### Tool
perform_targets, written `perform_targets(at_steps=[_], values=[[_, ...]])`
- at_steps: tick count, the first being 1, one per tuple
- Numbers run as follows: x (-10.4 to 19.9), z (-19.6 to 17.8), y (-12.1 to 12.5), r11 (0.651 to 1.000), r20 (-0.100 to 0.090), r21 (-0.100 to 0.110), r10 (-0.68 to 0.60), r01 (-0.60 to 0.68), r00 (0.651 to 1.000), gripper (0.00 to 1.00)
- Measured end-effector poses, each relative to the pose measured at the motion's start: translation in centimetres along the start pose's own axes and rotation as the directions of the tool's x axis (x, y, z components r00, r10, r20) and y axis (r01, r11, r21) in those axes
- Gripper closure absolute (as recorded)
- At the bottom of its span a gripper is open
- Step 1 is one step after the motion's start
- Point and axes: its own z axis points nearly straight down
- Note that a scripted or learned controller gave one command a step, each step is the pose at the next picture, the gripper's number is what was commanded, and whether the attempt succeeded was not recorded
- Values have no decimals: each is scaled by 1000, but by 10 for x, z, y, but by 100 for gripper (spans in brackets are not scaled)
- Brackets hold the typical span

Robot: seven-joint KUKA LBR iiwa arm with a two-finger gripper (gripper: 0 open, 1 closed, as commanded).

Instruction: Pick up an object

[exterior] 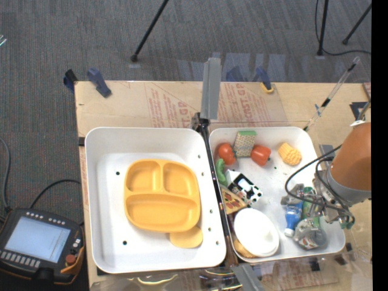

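— What lies in front of you, starting at the left?

— The left bin (97, 162) holds a yellow divided plate (162, 195), three compartments, lying flat near the middle. A small yellow disc (187, 238) peeks out from under its near right corner, touching it.

— And the right bin?

— The right bin (303, 132) is crowded. Along its far side sit a red tomato-like piece (226, 153), then a green and tan checkered block (245, 142), a red pepper-like piece (260, 155) just beside it, and a yellow corn cob (290, 154) further right. Against the left wall there is a green piece (220, 173), and next to it a black and white patterned box (245, 188) lying tilted. Nearer than that, a printed packet (231, 200) rests partly under a white bowl (256, 231), which sits at the near side of the bin.

— Where is your pincer?

— My pincer (315, 214) hangs low over the near right corner of that bin, my grey wrist and orange band coming in from the right. A blue and white tube (292, 217) stands just left of it, and a crumpled silvery object (309, 236) lies right below it, on the near side.

— Wide or narrow? Holding anything?

— I cannot tell how my pincer stands; cables and fittings clutter the view there. I see nothing clearly gripped.
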Motion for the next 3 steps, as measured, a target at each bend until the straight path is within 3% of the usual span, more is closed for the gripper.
perform_targets(at_steps=[1,2,3], values=[[21,0,4,995,-2,-2,-101,101,995,0],[-41,0,0,985,2,0,-174,174,985,0],[-8,0,3,990,0,-2,-138,138,990,0]])
